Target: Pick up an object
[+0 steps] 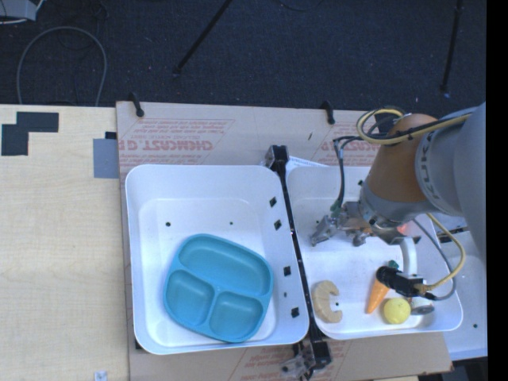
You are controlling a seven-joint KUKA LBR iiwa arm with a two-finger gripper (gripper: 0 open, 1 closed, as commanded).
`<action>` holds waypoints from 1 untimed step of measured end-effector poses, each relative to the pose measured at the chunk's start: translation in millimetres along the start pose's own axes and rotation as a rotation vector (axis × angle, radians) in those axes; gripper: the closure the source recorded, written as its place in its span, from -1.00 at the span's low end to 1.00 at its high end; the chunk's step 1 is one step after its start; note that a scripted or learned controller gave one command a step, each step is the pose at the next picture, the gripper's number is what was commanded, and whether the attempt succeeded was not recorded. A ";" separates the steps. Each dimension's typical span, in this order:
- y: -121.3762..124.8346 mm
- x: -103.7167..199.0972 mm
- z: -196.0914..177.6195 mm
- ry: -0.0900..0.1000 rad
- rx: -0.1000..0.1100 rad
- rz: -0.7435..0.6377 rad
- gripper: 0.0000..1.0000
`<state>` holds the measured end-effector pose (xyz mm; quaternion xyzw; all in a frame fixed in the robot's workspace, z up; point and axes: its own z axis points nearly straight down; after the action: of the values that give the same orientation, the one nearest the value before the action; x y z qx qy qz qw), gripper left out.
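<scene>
My gripper [340, 232] hangs low over the back half of the right bin [444, 324], open, with nothing between its fingers. Three things lie along that bin's front. A tan, bitten-looking biscuit shape [327, 302] is at the front left, below and slightly left of the gripper. An orange carrot [376, 295] stands tilted further right. A yellow ball [396, 311] rests right beside the carrot. The gripper touches none of them.
The left bin [147, 213] holds a blue divided plate [218, 286] in its front half. A black divider rail [290, 244] runs between the two bins. The grey arm with its orange band [401, 169] reaches in from the right, over the right bin's back.
</scene>
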<state>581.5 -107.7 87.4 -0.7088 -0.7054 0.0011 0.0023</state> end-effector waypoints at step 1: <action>-0.2 -1.2 -10.3 0.000 0.001 0.005 1.00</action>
<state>581.4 -109.0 97.7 -0.7107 -0.7035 0.0014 0.0028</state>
